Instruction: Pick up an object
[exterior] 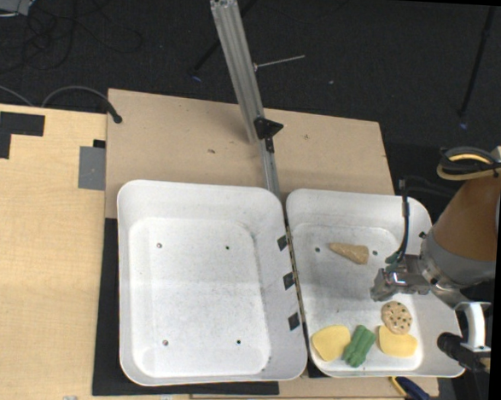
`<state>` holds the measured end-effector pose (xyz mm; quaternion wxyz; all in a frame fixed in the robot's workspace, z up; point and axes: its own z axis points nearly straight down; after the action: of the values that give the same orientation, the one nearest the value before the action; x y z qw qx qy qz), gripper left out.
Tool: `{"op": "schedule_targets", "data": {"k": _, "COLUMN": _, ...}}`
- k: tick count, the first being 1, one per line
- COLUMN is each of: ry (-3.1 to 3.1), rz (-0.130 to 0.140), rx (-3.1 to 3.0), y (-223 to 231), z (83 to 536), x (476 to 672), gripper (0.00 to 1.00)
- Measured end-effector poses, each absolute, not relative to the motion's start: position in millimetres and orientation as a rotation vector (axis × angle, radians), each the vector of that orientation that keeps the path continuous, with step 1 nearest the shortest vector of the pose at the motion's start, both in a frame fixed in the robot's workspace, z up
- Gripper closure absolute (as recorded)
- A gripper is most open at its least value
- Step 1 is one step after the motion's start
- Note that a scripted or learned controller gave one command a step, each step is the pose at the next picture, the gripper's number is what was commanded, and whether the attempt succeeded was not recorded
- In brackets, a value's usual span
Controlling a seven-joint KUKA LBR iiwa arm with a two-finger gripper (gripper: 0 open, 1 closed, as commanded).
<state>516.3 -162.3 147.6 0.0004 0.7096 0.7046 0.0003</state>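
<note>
Arm in over the right bin, gripper low beside the cookie.

From the overhead camera, the arm point(471, 232) reached in from the right and its gripper point(388, 284) sat low inside the right bin point(352, 215), just above the round brown cookie point(395, 316); whether the claw stood wide or narrow could not be told, and nothing showed between its tips. Along the bin's near edge lay a yellow piece point(330, 341), a green piece point(359, 345) touching it, and another yellow piece point(397, 343) just under the cookie. A tan wedge point(349, 251) rested apart, toward the bin's middle. The left bin point(195, 283) sat alongside, rims touching.
</note>
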Motion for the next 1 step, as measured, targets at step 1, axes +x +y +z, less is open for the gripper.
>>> {"op": "schedule_targets", "data": {"k": 1, "ry": 2.22, "rz": 0.003, "rx": 2.218, "y": -161.6, "z": 210.1, "x": 514.0, "gripper": 1.0}}
